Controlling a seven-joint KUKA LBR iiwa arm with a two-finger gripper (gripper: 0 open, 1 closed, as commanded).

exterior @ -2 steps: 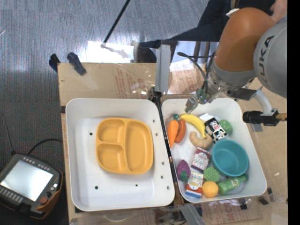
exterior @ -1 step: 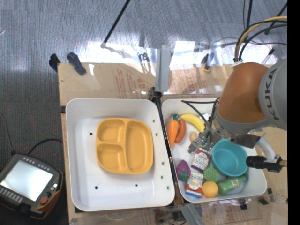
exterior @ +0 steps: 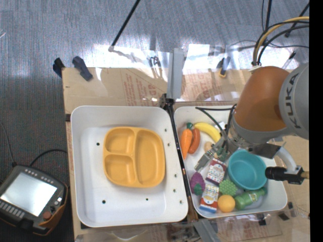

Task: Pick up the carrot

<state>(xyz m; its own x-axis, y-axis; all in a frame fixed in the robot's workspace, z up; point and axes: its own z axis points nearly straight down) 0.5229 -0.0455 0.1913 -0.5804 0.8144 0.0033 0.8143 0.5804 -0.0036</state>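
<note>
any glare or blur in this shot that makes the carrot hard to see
Camera view: bright glare streaks lie on the floor and on the cardboard behind the bins, not on the carrot, which is evenly lit and fairly sharp in the right bin; the whole picture is slightly soft, and the arm casts little shadow over it.

Beside the teal bowl (exterior: 247, 169), the carrot (exterior: 186, 140) is orange with a green top, the banana (exterior: 208, 130) yellow, the grapes (exterior: 197, 183) purple. A round orange fruit (exterior: 226, 203) and a green bumpy piece (exterior: 227, 187) lie just below the bowl. The divided plate (exterior: 134, 156) is yellow-orange in a white bin (exterior: 126, 205).
</note>
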